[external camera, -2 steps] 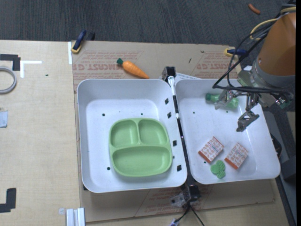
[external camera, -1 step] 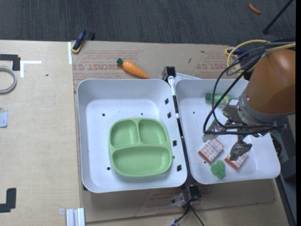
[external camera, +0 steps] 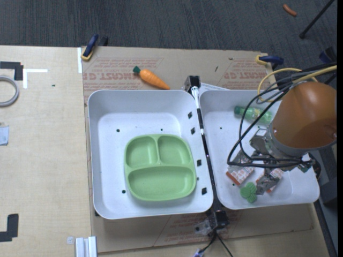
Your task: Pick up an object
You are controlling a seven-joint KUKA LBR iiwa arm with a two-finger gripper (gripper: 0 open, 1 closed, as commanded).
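The right bin (external camera: 220, 143) holds several small objects. A green bottle-like item (external camera: 247, 111) lies near its back wall. A red and white packet (external camera: 239, 174), a green broccoli-like piece (external camera: 248, 192) and a brown and red item (external camera: 268, 182) lie near its front. The arm's orange wrist band (external camera: 306, 115) hangs low over the right bin and covers the gripper, which sits somewhere above the front cluster. The left bin (external camera: 107, 143) holds a green divided plate (external camera: 159, 167).
A toy carrot (external camera: 151, 77) lies on the cardboard behind the left bin. Black and yellow cables (external camera: 252, 127) loop off the arm over the right bin. Blue clamps (external camera: 90, 46) hold the cardboard at the back corners. A roll of tape (external camera: 6, 91) sits far left.
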